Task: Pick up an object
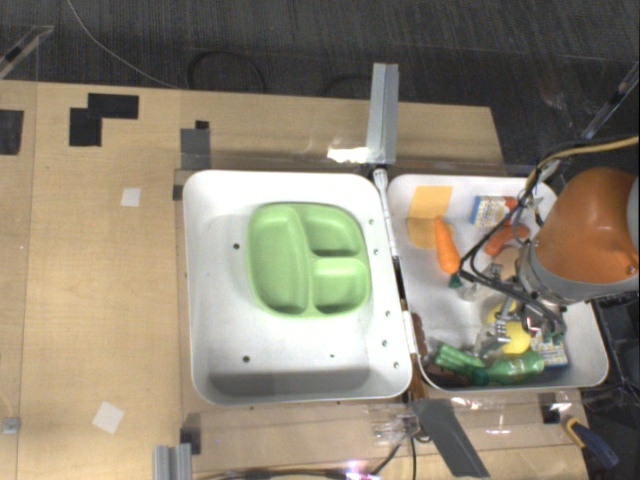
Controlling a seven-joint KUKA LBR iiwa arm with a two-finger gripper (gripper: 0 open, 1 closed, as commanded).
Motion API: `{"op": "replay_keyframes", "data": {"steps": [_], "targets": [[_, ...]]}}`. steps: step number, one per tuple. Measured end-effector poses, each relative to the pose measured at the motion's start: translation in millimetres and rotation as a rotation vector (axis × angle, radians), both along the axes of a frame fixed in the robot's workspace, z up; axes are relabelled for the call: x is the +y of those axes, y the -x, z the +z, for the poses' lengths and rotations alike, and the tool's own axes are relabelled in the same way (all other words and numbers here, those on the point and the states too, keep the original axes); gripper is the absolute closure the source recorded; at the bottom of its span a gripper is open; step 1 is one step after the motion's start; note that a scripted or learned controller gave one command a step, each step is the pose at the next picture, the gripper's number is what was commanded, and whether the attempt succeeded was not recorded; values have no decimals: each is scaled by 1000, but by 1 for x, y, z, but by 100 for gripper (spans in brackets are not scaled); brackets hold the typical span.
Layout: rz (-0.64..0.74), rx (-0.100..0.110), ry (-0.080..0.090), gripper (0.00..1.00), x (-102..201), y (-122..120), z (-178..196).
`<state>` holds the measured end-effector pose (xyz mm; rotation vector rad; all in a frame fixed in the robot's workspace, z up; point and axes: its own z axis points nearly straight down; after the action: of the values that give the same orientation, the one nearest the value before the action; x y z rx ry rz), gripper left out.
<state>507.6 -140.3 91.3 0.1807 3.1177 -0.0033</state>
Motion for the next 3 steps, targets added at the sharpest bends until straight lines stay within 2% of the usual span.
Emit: {"op": "replay_keyframes", "data": {"steps": [1, 2, 3], "targets": [[-172, 3, -4, 0, -5, -94, -2], [-196, 4, -7, 0, 52, -106, -2], [-131, 5, -3, 0, 55, -112, -2]]}}
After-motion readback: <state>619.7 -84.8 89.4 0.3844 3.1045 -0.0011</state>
